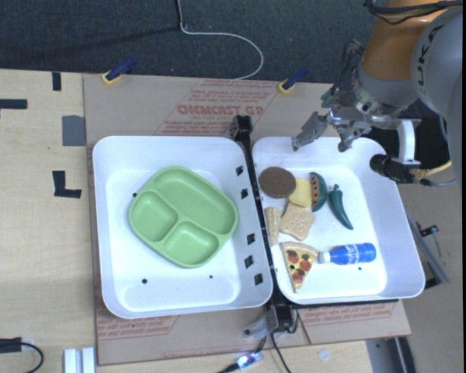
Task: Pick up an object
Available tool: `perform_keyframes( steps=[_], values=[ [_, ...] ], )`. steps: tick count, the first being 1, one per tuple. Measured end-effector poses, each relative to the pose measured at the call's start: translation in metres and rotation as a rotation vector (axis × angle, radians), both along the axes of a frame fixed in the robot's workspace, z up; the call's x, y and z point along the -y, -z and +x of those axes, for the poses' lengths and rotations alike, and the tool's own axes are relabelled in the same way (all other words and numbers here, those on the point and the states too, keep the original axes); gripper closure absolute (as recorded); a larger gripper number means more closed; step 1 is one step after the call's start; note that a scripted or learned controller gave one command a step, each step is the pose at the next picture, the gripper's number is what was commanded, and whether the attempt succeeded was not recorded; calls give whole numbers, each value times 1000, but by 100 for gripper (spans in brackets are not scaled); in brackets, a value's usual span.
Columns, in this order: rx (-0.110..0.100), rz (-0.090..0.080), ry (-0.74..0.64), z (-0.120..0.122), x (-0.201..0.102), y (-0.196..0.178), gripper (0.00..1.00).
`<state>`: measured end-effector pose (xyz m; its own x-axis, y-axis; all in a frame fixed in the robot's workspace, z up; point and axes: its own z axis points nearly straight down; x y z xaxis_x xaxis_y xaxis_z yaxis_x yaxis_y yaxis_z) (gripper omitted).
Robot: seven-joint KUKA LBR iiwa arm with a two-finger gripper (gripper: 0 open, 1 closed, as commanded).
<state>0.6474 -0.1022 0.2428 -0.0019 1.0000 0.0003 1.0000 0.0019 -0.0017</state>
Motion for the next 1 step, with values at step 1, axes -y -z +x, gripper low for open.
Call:
perform_keyframes(
  steps=[1],
  values=[
    [-14, 2, 2, -58, -3, 141, 0]
  ],
)
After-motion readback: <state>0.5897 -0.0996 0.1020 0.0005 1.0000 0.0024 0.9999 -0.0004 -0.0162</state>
